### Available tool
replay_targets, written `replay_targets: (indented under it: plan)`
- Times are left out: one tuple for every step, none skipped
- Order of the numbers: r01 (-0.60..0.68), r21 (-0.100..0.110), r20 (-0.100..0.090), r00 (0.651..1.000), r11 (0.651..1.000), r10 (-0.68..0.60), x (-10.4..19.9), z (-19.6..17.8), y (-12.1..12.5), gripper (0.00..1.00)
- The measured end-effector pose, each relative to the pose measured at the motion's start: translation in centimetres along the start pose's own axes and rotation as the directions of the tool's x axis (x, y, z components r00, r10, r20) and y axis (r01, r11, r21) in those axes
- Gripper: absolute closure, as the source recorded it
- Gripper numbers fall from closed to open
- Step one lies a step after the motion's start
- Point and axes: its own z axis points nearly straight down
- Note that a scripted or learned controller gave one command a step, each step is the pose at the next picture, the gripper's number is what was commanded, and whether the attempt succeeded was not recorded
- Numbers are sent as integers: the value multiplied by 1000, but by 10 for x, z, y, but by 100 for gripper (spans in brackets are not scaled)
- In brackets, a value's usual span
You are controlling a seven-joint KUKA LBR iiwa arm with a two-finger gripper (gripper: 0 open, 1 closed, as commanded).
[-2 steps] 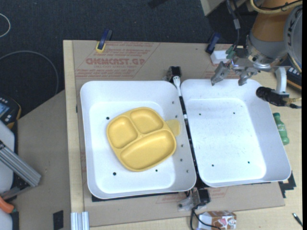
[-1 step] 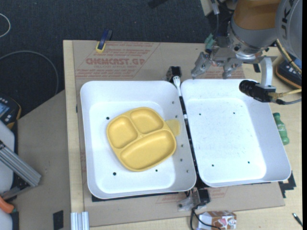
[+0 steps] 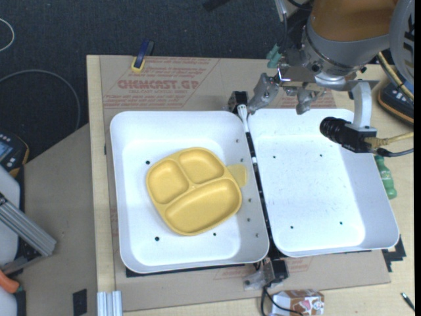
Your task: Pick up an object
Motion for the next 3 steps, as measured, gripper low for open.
replay_targets:
  plan:
    - [1, 0, -1, 1000, 1000, -1, 62, -61, -54, 0]
    - [-2, 10, 3, 1000, 1000, 2, 101, -62, -91, 0]
    - [-6, 7, 3, 1000, 1000, 6, 100, -72, -89, 100]
